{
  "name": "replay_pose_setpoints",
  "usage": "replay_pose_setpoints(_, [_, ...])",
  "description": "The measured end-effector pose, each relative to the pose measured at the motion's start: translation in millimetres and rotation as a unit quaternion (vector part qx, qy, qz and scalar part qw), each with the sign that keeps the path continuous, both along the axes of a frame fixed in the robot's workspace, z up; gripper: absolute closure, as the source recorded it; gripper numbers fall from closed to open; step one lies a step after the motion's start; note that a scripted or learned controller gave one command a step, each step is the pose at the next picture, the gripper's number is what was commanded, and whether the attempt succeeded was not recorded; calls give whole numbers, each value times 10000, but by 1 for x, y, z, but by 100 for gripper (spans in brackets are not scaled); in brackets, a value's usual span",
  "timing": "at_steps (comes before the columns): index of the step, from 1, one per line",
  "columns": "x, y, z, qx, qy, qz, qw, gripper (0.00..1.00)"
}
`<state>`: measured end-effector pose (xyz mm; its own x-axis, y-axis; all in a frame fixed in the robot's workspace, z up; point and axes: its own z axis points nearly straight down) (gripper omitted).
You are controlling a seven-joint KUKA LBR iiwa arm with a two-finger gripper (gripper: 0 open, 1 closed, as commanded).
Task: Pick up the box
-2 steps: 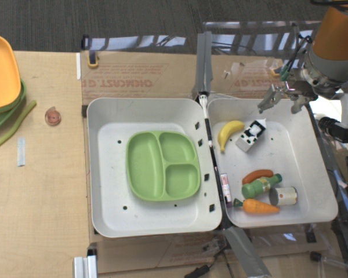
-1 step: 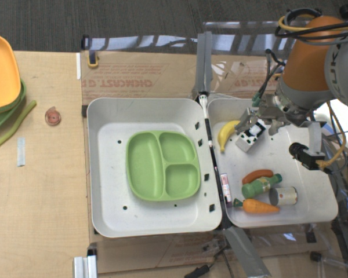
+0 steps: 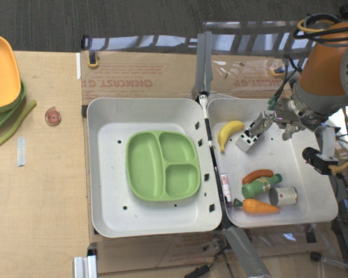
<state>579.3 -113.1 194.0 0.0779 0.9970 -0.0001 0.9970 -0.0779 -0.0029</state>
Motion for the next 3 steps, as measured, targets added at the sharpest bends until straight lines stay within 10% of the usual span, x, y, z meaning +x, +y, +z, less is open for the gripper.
replay_pose_setpoints(1, [-5, -57, -95, -1, 0, -523, 9986, 0])
replay_pose_setpoints(2, [-103, 13, -103, 7, 1, 804, 9968, 0])
replay_pose_setpoints(3, [-102, 12, -94, 5, -3, 781, 9969, 100])
